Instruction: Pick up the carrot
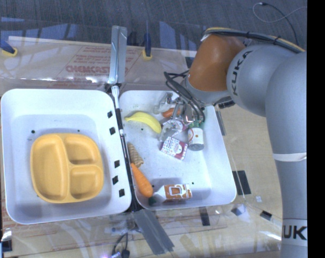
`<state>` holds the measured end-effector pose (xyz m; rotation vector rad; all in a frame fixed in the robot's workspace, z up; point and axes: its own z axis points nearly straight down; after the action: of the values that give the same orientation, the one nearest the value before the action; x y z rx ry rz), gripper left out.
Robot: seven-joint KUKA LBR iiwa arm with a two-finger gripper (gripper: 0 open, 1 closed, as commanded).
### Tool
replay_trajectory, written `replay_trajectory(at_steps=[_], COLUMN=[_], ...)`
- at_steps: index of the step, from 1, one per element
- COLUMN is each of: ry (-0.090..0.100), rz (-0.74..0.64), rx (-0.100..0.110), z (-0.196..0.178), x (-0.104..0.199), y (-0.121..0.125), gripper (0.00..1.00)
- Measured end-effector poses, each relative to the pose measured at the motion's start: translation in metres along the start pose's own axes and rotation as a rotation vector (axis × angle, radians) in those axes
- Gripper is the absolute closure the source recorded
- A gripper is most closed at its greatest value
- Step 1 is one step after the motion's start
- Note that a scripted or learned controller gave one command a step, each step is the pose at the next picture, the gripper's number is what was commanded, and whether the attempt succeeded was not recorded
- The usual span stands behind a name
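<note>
the carrot (142, 181) is orange and tapered, lying flat on the floor of the right bin (216, 171). it rests slantwise against that bin's left wall, near the front corner.

The grey KUKA iiwa arm (270, 90) is reaching in from the right, its orange wrist band (213, 63) sitting directly above the metal two-finger gripper (176, 117), which is pointing downward with cables looping beside it.

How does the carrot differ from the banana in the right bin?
The carrot is orange, straight and tapered, lying against the right bin's left wall near the front; the banana is yellow, curved and stubbier, lying farther back. The banana lies closer to the end effector than the carrot. Both lie flat on the bin floor, ungrasped.
</note>
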<state>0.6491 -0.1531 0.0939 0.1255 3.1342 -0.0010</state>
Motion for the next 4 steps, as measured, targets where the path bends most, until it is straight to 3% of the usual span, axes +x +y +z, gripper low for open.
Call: replay_trajectory(at_steps=[1, 2, 3, 4], ry=[0.006, 0.002, 0.003, -0.002], rz=[0.047, -0.057, -0.139, -0.140], rx=[-0.001, 0.000, -0.001, -0.001], z=[0.001, -0.040, 0.002, -0.009], x=[0.083, 0.081, 0.027, 0.026], y=[0.010, 0.001, 0.002, 0.003], gripper=[0.00, 0.00, 0.00, 1.00])
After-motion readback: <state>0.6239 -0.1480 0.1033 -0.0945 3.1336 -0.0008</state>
